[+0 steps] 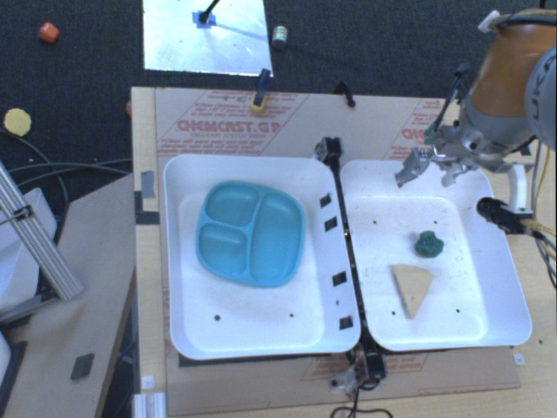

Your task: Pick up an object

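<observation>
While the two-finger metal gripper (432,169) hangs over the right white bin's (496,316) rear rim, its fingers are spread, grasping nothing. Small dark-green lump (428,244) and tan wedge (412,289) lie inside.

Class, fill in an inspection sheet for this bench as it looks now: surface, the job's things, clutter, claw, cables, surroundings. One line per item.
Surface: bench with two shallow white bins, left bin and right bin, side by side.
Job's things: dark green lump and tan wedge, apart, both lying in the right bin.
Clutter: blue divided plate lying flat in the left bin.
Claw: claw over the right bin's far edge, nothing between its fingers, clear of both things.
Cables: dark cables left of the bench; wires at the near edge between the bins.
Surroundings: dark floor with silver sheet, orange ball, yellow ball.
</observation>
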`<state>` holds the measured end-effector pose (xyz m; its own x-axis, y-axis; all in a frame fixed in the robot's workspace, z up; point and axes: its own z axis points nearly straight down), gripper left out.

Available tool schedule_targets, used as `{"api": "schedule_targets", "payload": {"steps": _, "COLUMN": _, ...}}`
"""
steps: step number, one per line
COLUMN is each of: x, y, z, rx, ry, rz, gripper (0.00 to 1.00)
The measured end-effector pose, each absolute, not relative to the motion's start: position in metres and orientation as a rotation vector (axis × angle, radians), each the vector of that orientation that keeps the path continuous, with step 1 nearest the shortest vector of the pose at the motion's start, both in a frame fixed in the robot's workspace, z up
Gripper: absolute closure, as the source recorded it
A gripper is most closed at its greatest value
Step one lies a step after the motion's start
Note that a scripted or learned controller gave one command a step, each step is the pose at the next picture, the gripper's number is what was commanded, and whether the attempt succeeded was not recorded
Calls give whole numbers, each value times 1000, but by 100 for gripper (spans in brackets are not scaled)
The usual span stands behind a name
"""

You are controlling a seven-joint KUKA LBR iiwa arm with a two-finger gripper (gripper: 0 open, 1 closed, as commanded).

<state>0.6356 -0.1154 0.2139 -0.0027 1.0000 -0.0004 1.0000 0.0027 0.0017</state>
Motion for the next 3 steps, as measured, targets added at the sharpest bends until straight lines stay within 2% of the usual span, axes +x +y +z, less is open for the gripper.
{"api": "schedule_targets", "payload": {"steps": 1, "x": 585, "y": -157, "z": 100, "rx": 2230, "ry": 2222, "rz": -9, "gripper": 0}}
{"api": "schedule_targets", "payload": {"steps": 2, "x": 507, "y": -161, "z": 83, "rx": 2228, "ry": 2221, "rz": -4, "gripper": 0}}
{"api": "schedule_targets", "payload": {"steps": 3, "x": 512, "y": -160, "z": 95, "rx": 2217, "ry": 2219, "rz": 4, "gripper": 100}}
